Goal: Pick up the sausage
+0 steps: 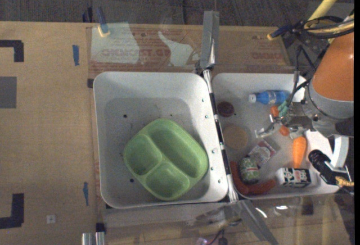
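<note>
A green divided plate (pixel 165 158) lies in my left bin (pixel 112 92). The sausage (pixel 250 185) curves along the right bin's (pixel 236 84) near-left corner, beside a carrot (pixel 298 150). My end effector (pixel 281 120) hovers above; whether released or clenched, I cannot tell.

Mirrored lettering on the cardboard sheet (pixel 140 53), perhaps unreadable.

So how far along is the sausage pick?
Nothing looks done yet: the sausage lies at the near edge of the right bin, curved around a small can. In hand: the tool hovers over the bin's right side, near the carrot, apart from the sausage. Left: reach, grasp, lift.
</note>
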You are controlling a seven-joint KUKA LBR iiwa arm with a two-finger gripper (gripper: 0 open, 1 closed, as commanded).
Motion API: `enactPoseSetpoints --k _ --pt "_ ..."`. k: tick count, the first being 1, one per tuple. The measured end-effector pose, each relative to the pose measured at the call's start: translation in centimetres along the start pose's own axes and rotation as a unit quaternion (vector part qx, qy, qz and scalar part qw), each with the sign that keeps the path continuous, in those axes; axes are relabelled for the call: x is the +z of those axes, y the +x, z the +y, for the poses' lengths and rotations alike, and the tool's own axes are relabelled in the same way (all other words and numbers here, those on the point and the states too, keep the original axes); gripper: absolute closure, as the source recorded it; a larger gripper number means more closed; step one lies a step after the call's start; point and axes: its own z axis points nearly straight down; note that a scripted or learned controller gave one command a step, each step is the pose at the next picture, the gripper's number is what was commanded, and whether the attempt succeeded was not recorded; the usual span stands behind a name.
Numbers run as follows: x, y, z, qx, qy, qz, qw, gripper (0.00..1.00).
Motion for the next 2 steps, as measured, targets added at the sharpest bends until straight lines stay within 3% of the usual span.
enactPoseSetpoints --k 1,2 --pt "7.61 -5.04 5.13 0.002 -0.001 0.000 1.0000 0.00" --pt "7.58 -5.07 5.15 0.001 -0.002 0.000 1.0000 0.00"
